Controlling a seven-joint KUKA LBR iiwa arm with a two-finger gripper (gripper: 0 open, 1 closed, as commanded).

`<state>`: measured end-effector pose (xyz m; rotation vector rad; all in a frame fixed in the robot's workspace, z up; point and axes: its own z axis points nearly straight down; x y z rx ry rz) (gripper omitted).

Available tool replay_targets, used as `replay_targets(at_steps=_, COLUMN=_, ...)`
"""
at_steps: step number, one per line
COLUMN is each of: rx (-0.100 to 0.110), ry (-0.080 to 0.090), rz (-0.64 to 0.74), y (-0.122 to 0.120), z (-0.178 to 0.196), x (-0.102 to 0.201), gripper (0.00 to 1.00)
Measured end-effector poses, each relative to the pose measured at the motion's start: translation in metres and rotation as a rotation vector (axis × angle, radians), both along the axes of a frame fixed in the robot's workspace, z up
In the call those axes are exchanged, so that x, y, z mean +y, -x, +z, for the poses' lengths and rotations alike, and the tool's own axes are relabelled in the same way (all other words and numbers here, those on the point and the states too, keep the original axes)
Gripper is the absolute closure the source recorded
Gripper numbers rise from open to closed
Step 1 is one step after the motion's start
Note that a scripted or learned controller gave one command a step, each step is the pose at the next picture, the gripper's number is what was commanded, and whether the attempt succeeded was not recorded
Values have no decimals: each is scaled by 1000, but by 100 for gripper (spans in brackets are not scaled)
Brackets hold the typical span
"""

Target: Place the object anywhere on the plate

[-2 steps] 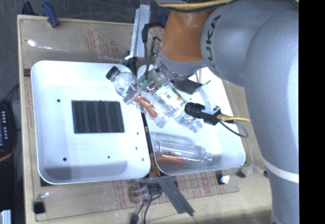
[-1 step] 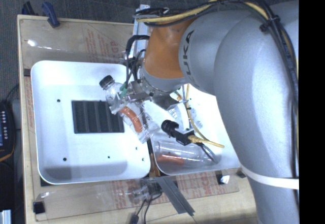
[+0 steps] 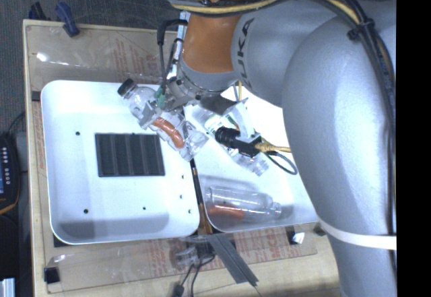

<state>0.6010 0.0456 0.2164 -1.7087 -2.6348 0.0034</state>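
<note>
Here, claw (image 3: 176, 133) over the left bin's (image 3: 67, 154) right edge.

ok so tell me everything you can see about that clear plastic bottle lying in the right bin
The clear plastic bottle lies on its side near the front edge of the right bin, its neck pointing toward the arm's side. It looks transparent and glossy, with an orange-brown shape showing inside or through its lower part; which one is unclear. It rests on the bin floor, apart from the gripper, which sits higher up over the seam between the bins.
</note>
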Motion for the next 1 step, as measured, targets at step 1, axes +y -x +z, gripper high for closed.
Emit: replay_targets(at_steps=1, rx=-1, ry=0, rz=0, y=0, z=0, x=0, gripper=0)
